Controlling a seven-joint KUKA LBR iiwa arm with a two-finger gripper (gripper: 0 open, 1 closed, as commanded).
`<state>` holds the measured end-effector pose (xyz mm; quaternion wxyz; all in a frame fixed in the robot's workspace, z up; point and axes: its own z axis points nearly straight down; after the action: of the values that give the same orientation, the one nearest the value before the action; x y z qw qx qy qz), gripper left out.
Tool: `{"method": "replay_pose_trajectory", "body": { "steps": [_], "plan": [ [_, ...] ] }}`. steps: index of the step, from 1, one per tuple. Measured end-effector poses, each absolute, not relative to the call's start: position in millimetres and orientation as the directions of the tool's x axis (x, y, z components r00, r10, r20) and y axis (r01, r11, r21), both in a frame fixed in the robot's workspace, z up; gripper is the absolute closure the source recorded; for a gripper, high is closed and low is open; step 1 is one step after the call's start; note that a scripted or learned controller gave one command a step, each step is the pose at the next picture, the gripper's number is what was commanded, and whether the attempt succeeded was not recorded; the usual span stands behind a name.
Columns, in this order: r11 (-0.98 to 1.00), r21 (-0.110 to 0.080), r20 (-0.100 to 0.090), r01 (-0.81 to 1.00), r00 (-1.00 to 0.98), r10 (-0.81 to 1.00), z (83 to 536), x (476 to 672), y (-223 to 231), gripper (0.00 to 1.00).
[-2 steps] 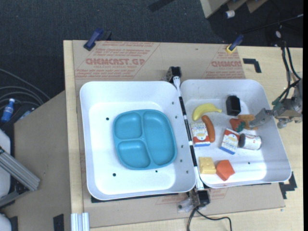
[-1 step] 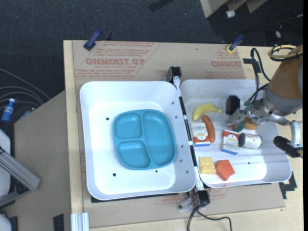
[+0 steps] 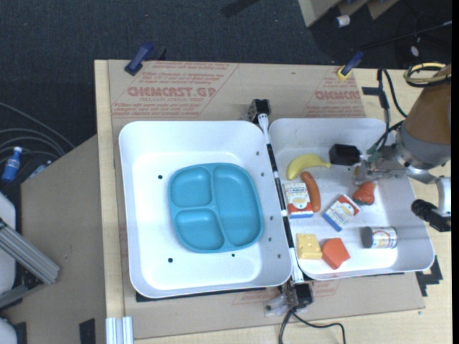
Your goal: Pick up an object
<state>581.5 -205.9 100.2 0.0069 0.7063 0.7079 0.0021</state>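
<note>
My gripper (image 3: pixel 368 169) hangs over the right bin (image 3: pixel 401 264), near its right wall, under the grey wrist. Just below it lies a small red item (image 3: pixel 365 193), touching or nearly touching the tool; I cannot tell which. A black block (image 3: pixel 344 153) sits to the gripper's left. Further left are a yellow banana (image 3: pixel 306 165), a sausage (image 3: pixel 312 190) and a white carton (image 3: pixel 296 198). A small white and blue box (image 3: pixel 341 212) lies mid-bin. Along the front are a yellow cheese block (image 3: pixel 309 246), an orange block (image 3: pixel 335 252) and a small can (image 3: pixel 380 238).
The left bin (image 3: pixel 143 156) holds a blue divided plate (image 3: pixel 214 206). A ridge with clamps (image 3: pixel 276 192) separates the two bins. The bench's cardboard surface (image 3: pixel 172 84) runs behind them, and cables hang near the arm at the right.
</note>
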Motion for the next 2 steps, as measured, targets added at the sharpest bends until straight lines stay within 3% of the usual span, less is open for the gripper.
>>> {"method": "replay_pose_trajectory", "body": {
  "steps": [1,2],
  "plan": [
    [0.001,0.001,0.000,1.000,-0.001,1.000,235.5,510.2,-155.7,1.00],
    [0.001,0.000,0.000,1.000,-0.001,1.000,235.0,509.8,-155.7,0.00]
  ]
}}
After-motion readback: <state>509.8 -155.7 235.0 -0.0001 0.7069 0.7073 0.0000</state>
